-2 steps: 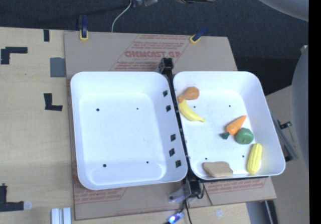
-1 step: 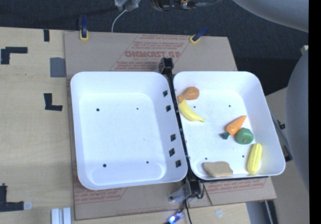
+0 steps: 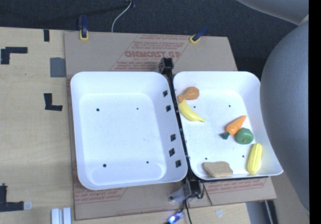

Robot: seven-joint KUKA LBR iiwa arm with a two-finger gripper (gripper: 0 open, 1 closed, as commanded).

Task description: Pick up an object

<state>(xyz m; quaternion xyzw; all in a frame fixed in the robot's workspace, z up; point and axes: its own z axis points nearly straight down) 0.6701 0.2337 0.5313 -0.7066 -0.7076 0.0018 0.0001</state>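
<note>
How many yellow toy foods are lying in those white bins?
2, both in the right bin: a banana near the divider beside an orange piece, and a corn cob by the near right corner.

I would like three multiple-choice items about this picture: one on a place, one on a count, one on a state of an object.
1. Where does the yellow plastic corn cob lie?
A. left bin
B. right bin, near its right wall
C. on the cardboard

2. How many toy objects lie in the right white bin?
A. three
B. four
C. six

3. How do the orange toy carrot and the green round toy stand to each other?
A. touching
B. far apart
C. in separate bins

Answers:
1. B, the cob lies along the right wall.
2. C, there are an orange pear-shaped toy, a yellow banana, the carrot, the green toy, the cob and a tan bread slice.
3. A, no gap shows between them.
</note>
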